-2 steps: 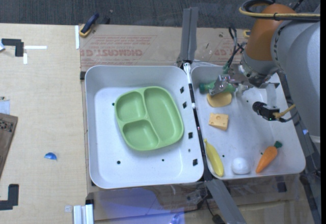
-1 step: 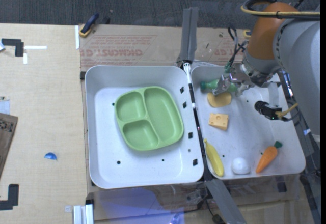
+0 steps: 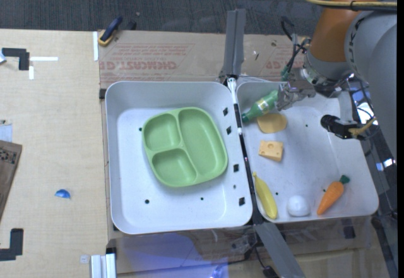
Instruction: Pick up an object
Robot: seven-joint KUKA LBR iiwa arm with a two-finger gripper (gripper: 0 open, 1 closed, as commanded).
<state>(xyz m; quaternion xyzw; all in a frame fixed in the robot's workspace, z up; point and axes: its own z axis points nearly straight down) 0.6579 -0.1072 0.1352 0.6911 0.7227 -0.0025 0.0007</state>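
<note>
The gripper (image 3: 287, 95) is positioned at 11 o'clock in the right bin (image 3: 353, 163), its fingers clamped on a green bottle (image 3: 260, 107). A tan piece (image 3: 271, 122) lies just beside the bottle at 5 o'clock. A green plate (image 3: 184, 146) is located in the left bin (image 3: 120, 163).

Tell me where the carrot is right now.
The carrot lies in the right bin, near its front right corner in the camera view, just right of the white ball.
</note>
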